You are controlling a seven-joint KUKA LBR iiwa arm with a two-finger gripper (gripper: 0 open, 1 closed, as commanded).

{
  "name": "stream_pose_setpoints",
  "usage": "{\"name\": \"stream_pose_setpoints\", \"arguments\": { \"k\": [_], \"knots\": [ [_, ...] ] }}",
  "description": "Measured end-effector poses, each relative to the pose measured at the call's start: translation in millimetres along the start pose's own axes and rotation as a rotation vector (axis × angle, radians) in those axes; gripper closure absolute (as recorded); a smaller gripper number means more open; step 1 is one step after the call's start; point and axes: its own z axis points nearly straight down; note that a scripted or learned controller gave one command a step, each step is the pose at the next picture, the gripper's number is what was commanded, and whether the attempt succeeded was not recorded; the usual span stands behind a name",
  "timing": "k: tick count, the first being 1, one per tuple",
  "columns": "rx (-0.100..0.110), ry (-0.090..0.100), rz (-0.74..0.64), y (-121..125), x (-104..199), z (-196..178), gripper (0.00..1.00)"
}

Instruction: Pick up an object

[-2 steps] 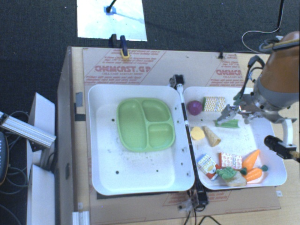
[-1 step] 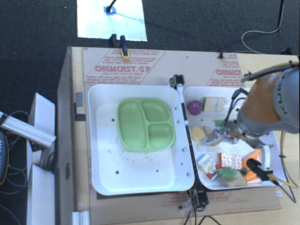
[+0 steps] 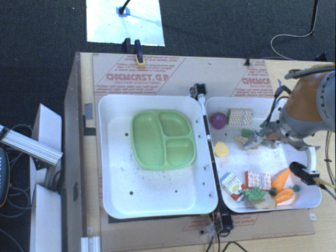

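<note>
In the camera view, the grey arm (image 3: 310, 101) with its orange band enters from the right and bends down into the right bin (image 3: 262, 206). The gripper (image 3: 255, 139) is low over the middle of this bin, and its metal tip points to the left. The tip is small and blurred, so I cannot tell if it is released or clenched, and I see nothing clearly held in it. A small green piece (image 3: 242, 139) lies just beside the tip, on its left, and a reddish-orange piece (image 3: 273, 136) shows close behind it, partly covered by the wrist.

The things that could be picked are all in the right bin. A purple ball (image 3: 219, 121) and a dotted box (image 3: 240, 116) lie near the far wall. A yellow piece (image 3: 221, 149) lies near the left wall, just below the purple ball. Along the near wall there is a crowded group: a small white carton (image 3: 231, 184), a red and white box (image 3: 258, 179), a green leafy toy (image 3: 255, 194) and two orange carrots (image 3: 282, 187). These touch each other or lie very near together.

The left bin (image 3: 121, 193) holds a green divided plate (image 3: 163, 139) that lies flat, with three compartments. Both bins stand on a cardboard sheet (image 3: 157, 75) with red print.
</note>
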Motion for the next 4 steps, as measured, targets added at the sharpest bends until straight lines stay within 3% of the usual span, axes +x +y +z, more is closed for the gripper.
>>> {"name": "stream_pose_setpoints", "arguments": {
  "k": [1, 2, 3, 4],
  "knots": [
    [0.008, 0.001, -0.004, 81.0, -27.6, 1.4, 0.00],
    [0.018, 0.002, -0.007, 79.7, -28.5, -9.1, 1.00],
    [0.017, 0.001, -0.008, 80.0, -28.3, -9.3, 0.00],
    [0.018, 0.000, -0.010, 80.0, -28.9, -20.1, 1.00]
  ]
}}
